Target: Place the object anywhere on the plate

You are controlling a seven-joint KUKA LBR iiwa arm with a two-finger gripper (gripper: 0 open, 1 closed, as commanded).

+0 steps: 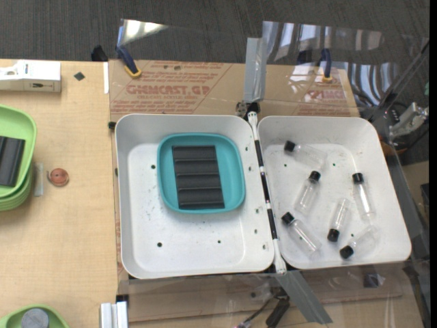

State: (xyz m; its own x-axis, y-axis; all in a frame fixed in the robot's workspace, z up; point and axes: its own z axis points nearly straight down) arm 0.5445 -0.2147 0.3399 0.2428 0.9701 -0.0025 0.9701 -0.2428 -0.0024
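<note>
**Camera view**

1. Bench layout. Two shallow white bins stand side by side on the bench, touching along their inner rims. The left bin holds the plate. The right bin holds the loose objects. A sheet of cardboard lies under the far edges of both bins.

2. Plate. The teal plate is a rounded rectangle and lies flat in the far half of the left bin. A dark ridged insert covers its centre.

3. Objects. Six clear vials with black caps lie on their sides in the right bin, well apart from the plate.
   - The far vial lies near the far left corner, cap toward the left.
   - The centre vial lies tilted, cap at its far end.
   - The right vial lies near the right wall, cap at its far end.
   - The near-left vial lies close to the inner rim.
   - The near-centre vial has its cap at the near end.
   - The near-right vial lies by the near wall.
   None of the vials touches the plate.

4. Gripper. The gripper's state cannot be told from this view.

5. Surroundings. On the wooden bench to the left stand a green tray, a small reddish disc and a white box.
</note>
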